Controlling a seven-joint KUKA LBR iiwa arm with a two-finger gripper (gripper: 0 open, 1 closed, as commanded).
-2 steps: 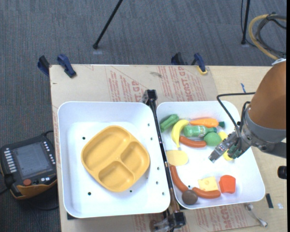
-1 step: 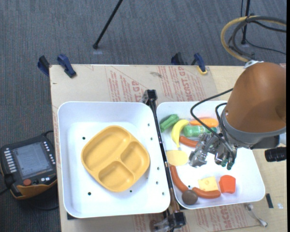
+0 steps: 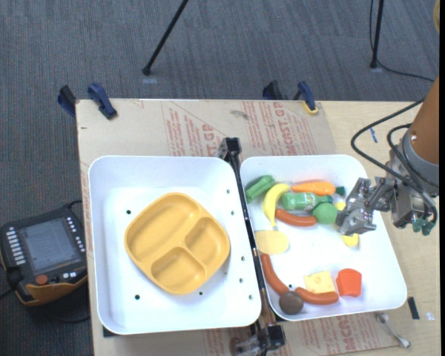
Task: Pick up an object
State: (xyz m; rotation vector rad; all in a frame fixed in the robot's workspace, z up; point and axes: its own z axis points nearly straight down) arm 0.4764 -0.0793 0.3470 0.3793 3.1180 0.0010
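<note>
Reaching in from the right with the gripper [image 3: 358, 212] low over the right bin [image 3: 378, 262], close to its right wall. Cannot tell whether open or shut from this slanted angle; nothing plainly seen clamped. No single target named, so judged by closeness: a small yellow piece [image 3: 350, 239] just below the gripper, perhaps touching it, and a green ball [image 3: 325, 213] just beside it on the left. Beyond those, a sausage [image 3: 295, 218], a carrot [image 3: 313, 188] and a banana [image 3: 273, 201] packed close together. Farther down the bin, well apart from the gripper, a cheese wedge [image 3: 320, 281] and an orange block [image 3: 348, 281].

Likely troubles from here:
- Closing on the edge of the yellow piece and flicking it aside instead of gripping it, given how small it looks.
- Nudging the green ball and sending it rolling into the sausage.
- Catching two things at once in the crowded patch, then dropping both on the lift.
- Scraping the bin wall, given how near it lies.
</note>
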